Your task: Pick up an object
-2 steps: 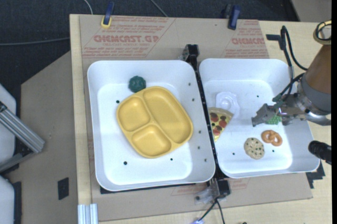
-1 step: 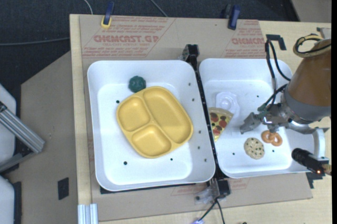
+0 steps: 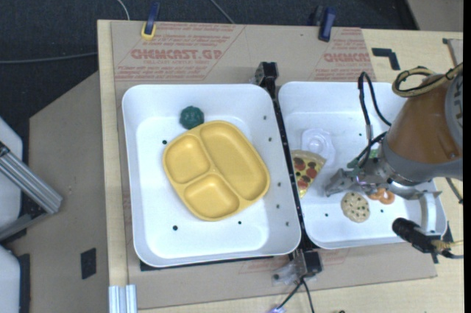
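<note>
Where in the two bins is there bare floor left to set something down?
Left bin: a strip along the near wall below the yellow plate, and the left edge. Right bin: the far part above the clear cup. Crowded: pizza slice, cookie and pincer by the arm.

In the left bin (image 3: 140, 179) a divided plate (image 3: 215, 169) lies, a small ball (image 3: 192, 115) just behind it. In the right bin (image 3: 324, 230) a pizza slice (image 3: 305, 170) lies left of a cookie (image 3: 356, 207).
</note>
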{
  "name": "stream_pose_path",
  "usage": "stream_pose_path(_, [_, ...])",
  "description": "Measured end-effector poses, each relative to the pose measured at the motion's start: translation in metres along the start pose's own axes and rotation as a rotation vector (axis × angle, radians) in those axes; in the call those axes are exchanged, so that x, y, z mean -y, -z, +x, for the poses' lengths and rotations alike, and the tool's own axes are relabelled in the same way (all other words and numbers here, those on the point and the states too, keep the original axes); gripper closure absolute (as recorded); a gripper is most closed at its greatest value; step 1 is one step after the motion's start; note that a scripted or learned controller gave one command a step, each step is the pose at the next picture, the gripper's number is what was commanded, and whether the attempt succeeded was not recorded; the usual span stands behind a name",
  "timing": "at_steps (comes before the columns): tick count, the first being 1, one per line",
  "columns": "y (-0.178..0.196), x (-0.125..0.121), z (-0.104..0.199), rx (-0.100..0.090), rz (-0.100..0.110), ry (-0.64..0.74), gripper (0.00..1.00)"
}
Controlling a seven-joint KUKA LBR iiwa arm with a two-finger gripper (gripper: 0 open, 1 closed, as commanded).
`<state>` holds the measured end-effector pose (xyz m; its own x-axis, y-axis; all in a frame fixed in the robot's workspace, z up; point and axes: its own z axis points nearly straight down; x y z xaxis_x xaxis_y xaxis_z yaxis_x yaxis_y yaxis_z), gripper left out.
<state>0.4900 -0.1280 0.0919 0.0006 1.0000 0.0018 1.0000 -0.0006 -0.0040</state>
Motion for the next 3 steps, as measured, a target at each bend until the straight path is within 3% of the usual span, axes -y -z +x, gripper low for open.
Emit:
stream_pose_path(1, [0.011,-0.001,0.0,0.002,-0.005,0.0,1.0])
stream_pose_path(3, [0.12,-0.01,0.0,0.004,-0.011,0.003,1.0])
